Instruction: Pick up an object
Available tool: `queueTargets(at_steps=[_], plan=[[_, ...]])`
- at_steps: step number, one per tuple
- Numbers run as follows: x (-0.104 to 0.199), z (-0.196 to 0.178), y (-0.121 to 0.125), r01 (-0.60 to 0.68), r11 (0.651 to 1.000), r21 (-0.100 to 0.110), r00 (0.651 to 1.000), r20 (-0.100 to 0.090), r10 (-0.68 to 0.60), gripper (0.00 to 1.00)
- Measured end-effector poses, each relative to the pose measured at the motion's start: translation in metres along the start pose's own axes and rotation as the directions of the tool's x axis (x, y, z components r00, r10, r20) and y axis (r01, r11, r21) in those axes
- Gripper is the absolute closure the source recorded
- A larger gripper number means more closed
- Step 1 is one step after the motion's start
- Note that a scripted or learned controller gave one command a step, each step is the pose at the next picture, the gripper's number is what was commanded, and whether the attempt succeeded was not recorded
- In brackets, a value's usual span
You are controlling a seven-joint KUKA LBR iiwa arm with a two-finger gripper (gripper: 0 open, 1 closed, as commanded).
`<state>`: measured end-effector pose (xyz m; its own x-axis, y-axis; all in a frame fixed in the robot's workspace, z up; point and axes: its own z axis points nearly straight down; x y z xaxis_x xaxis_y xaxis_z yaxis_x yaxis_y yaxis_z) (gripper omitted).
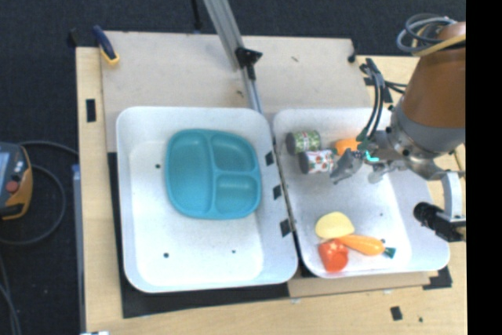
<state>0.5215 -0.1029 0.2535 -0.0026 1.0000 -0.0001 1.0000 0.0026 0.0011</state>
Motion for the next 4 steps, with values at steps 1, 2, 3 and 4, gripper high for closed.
queueTargets(at_steps=[1,2,3,4], plan=[[0.0,-0.001,0.0,0.0,1.0,-0.001,1.0,0.0,0.0,0.0],[0.0,0.062,-0.004,-0.003,1.0,0.006,1.0,0.001,0.003,0.0],[0.003,0.105,-0.002,-0.004,1.0,0.005,1.0,0.001,0.004,0.0],[0.001,0.153,-0.001,-0.004,1.0,-0.002,1.0,0.002,0.004,0.0]])
